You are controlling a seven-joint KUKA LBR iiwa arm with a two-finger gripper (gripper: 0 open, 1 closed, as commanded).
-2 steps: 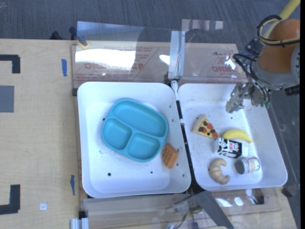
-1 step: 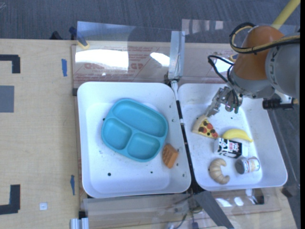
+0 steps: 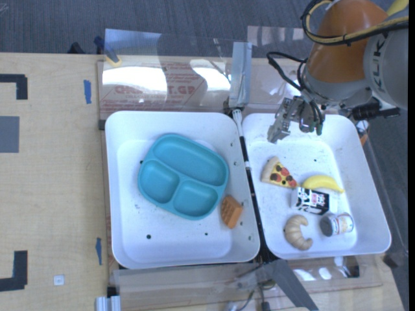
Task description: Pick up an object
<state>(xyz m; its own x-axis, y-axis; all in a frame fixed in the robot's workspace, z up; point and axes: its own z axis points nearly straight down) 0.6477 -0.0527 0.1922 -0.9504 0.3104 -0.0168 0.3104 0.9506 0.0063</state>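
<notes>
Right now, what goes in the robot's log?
phase: approach | gripper: over right bin, holding nothing | nearest: pizza slice

The arm (image 3: 363, 37) is cut off by the top and right edges. The tool (image 3: 295, 118) is blurred; its finger spacing is unreadable.

Two bins sit side by side on the worktop (image 3: 45, 193). In the left bin (image 3: 123, 238) a divided plate (image 3: 183, 184) lies near the middle, with a pastry (image 3: 231, 211) just beside its lower right edge. In the right bin (image 3: 369, 232) a pizza slice (image 3: 278, 173) lies left of a banana (image 3: 322, 184); below the banana is a carton (image 3: 312, 201), then a croissant (image 3: 298, 230) left of a small can (image 3: 337, 224). The hand (image 3: 295, 118) hangs over this bin's far end.
</notes>
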